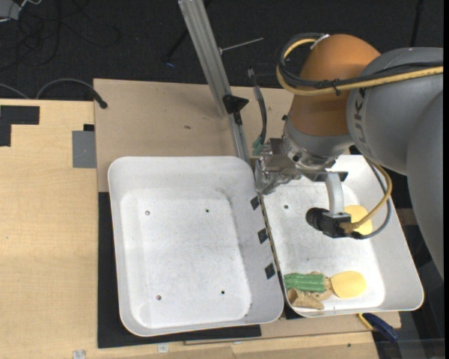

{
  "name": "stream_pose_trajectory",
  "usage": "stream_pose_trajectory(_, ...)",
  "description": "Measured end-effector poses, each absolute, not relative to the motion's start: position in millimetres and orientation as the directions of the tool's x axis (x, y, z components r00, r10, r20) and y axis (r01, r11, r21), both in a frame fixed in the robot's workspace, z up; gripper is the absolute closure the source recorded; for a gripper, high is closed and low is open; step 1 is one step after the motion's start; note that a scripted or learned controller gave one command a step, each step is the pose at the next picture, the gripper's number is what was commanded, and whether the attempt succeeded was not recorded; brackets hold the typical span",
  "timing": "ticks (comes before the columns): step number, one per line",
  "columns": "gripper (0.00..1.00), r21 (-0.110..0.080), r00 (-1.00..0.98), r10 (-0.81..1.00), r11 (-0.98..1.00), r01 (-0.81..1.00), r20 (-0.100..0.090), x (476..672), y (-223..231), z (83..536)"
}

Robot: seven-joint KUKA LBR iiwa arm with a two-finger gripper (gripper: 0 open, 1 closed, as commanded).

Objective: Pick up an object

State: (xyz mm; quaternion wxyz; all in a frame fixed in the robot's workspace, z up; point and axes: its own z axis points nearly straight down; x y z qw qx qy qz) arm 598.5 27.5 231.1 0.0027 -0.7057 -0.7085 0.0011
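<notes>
Left bin (pixel 179 245): white floor, few dark specks, that's all. Moving right: tool (pixel 273 172) sits low over shared rim, at 11 o'clock corner of right bin (pixel 382 260). Tool opening: cannot tell from here; nothing visibly in it. Further right, candidates bunched at 6 o'clock of right bin: green object (pixel 305 281) touching tan object (pixel 308 299), yellow disc (pixel 349 283) just beside. Tool well apart from cluster. Verdict: pick looks not yet made; approach, closure and lift all left.
</notes>
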Motion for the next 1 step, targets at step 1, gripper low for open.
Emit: stream_pose_trajectory(1, 1.00, -0.003, -0.005, 1.000, 0.005, 1.000, 0.002, 594.4, 82.1, 234.7)
